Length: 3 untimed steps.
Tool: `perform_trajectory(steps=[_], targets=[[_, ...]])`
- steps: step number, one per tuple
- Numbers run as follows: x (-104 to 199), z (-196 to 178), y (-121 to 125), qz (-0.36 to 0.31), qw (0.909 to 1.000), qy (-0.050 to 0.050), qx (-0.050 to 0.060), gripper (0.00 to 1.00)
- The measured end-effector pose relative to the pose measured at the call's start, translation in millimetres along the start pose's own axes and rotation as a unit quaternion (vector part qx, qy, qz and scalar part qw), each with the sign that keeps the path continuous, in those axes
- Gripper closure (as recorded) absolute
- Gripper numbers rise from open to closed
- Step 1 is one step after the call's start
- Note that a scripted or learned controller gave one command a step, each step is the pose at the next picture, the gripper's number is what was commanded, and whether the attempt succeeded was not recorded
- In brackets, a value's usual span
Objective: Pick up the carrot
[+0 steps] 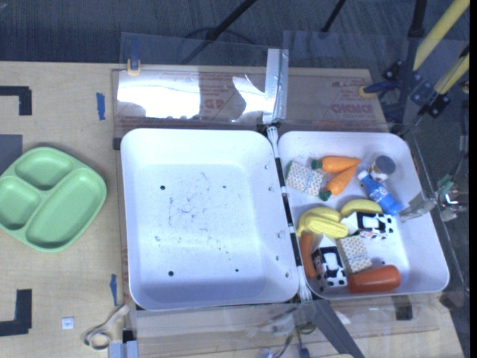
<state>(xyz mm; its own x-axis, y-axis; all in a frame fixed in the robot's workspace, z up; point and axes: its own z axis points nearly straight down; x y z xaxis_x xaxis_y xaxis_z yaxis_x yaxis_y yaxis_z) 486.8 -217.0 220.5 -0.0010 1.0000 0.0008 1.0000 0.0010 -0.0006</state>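
The gripper (pixel 446 198) sits at the right edge of the frame, partly cut off and blurred against the clear wall there, so whether it is open or shut cannot be told; nothing shows in its grasp, and it lies just outside the right rim of the right bin (pixel 425 233), apart from everything in it. The carrots lie in the upper part of that bin: one carrot (pixel 340 163) lies nearly level, a second carrot (pixel 340 180) slants down to the left just below it, the two touching or nearly so; a patterned packet (pixel 302 177) sits just to their left; a blue bottle (pixel 380 189) lies just to their right, its cap end hard to make out. Lower in the bin a bunch of bananas (pixel 325 222) rests beside a black and white toy (pixel 370 224); a red sausage-shaped thing (pixel 375 277) lies along the lower rim; an orange piece (pixel 308 253) at the left wall is partly hidden. The left bin (pixel 201 215) fills the middle of the frame; a green divided plate (pixel 49 198) rests on the bench at far left.
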Motion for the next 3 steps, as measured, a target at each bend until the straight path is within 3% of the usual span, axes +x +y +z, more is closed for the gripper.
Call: perform_trajectory(steps=[1,2,3], targets=[[89,88,-8,-0.014,0.9999,0.0,0.0,0.0],[40,36,55,-0.106,0.9944,-0.001,-0.001,0.0],[77,28,113,-0.129,0.9917,-0.001,-0.002,0.0]])
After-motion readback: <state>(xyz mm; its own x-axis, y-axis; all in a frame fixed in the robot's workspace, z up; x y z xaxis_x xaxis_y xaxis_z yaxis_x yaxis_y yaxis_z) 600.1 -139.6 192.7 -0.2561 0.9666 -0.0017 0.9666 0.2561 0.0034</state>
